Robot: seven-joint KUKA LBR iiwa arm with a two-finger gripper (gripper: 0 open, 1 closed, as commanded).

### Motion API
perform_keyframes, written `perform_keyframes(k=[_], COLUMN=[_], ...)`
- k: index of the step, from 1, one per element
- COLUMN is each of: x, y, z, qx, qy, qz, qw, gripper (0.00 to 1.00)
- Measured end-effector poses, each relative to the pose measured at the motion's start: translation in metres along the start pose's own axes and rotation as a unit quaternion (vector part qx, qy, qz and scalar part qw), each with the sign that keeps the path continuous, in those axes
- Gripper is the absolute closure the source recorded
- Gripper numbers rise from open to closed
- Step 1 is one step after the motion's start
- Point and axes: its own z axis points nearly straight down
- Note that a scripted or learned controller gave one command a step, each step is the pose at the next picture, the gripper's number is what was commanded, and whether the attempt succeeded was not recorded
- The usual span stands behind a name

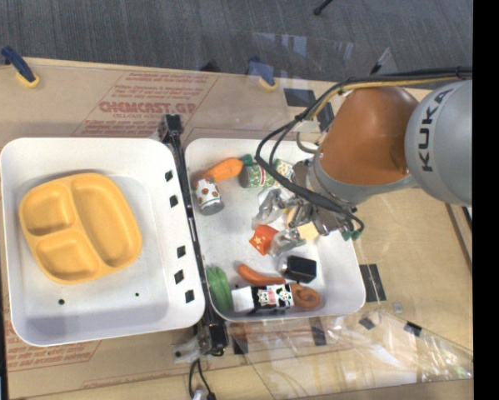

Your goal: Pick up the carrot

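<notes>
The two-finger metal gripper [276,215] hovered over the right white bin [349,286]; its jaw state could not be determined. The orange tapered carrot [224,170] lay near the bin's far-left corner.

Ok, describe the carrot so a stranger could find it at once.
Look in the right bin, at its far edge near the divider. The carrot lies there between a small can and a green tin. It is the only long tapered orange piece.
</notes>
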Motion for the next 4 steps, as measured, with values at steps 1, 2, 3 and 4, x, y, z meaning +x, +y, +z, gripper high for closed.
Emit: perform_keyframes(k=[1, 2, 3, 4], x=[-0.042, -0.080, -0.058, -0.056], y=[-0.091, -0.012, -0.032, -0.030], z=[0.082, 0.012, -0.126, -0.118], qx=[0.002, 0.000, 0.005, 0.001], qy=[-0.001, -0.002, -0.007, 0.000], qz=[-0.037, 0.073, 0.044, 0.043], qw=[0.9993, 0.9974, 0.9990, 0.9991], gripper=[1.00, 1.00, 1.00, 0.00])
